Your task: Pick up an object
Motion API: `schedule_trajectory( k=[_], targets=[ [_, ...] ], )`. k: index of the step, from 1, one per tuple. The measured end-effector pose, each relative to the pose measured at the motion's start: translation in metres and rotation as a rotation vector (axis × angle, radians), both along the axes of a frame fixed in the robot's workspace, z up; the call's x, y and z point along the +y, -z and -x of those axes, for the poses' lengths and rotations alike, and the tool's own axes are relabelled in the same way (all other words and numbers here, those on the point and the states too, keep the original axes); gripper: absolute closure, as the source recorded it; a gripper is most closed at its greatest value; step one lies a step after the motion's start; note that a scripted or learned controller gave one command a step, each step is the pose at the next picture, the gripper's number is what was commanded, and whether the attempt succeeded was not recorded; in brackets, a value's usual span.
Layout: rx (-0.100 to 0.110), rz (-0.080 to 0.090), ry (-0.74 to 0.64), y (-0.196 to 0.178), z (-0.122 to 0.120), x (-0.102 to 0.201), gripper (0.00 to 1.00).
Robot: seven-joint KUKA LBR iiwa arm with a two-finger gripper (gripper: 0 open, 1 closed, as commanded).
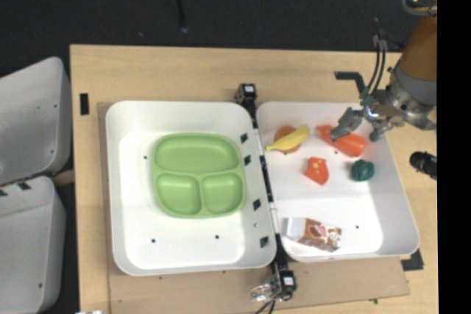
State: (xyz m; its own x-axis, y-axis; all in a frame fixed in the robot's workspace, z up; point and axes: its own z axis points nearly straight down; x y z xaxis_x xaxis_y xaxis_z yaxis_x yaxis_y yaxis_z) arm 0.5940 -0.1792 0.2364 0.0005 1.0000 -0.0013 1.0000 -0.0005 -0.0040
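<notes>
2 shallow white bins sit side by side on the tan counter (88,77). The left bin (125,180) holds a light green divided plate (197,174) with 3 compartments, 1 wide section at the far side and 2 smaller ones nearer the camera; it lies flat near the bin's middle.

The right bin (383,220) holds 5 loose things. A yellow banana (290,140) lies near the far left corner, touching a small orange item partly hidden behind it. An orange carrot-shaped toy (346,141) lies toward the far right. A small red piece (317,170) sits near the bin's centre, and a dark green lump (361,170) lies just beside the right wall. A crumpled packet (315,233), white with brown and red print, rests at the near left corner.

The claw (359,127) reaches in from the right, hanging over the carrot-shaped toy with its 2 fingers spread wide, 1 dark finger (343,124) lying across the toy's far end. The toy rests on the bin floor, not between the fingers.
</notes>
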Motion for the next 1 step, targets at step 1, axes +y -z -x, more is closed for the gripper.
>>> schedule_trajectory(
  k=[1],
  targets=[
    [0.000, 0.000, 0.000, 0.0625, 0.0035, 0.0007, 0.00]
  ],
)
